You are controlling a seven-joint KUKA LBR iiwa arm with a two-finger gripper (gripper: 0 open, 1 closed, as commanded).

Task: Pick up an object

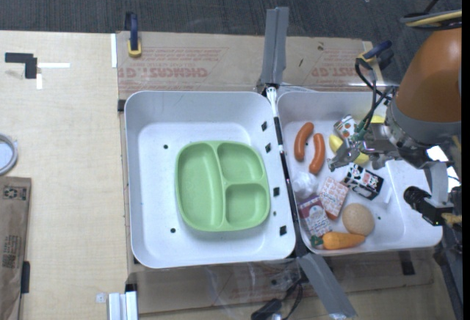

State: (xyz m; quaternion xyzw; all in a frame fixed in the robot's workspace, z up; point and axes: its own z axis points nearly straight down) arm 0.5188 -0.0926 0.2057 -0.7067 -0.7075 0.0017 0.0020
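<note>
You've got the green tray (pixel 222 186) alone in the left bin (pixel 147 128), w/ bare floor all round it. Right of the tray, in the right bin (pixel 411 227): two sausages (pixel 310 147), packets (pixel 325 205), an egg (pixel 358 219) and a carrot (pixel 343 240) at the near wall. Gripper (pixel 351 153) hangs low just right of the sausages, arm slanting in from right. Fingers look parted, nothing between them. Bin's right side is open floor.

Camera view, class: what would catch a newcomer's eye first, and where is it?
The green divided tray stands out, lying in the middle of the left bin. In the right bin, toy foods crowd together: two sausages, an egg, a carrot. The gripper hangs over them.
</note>
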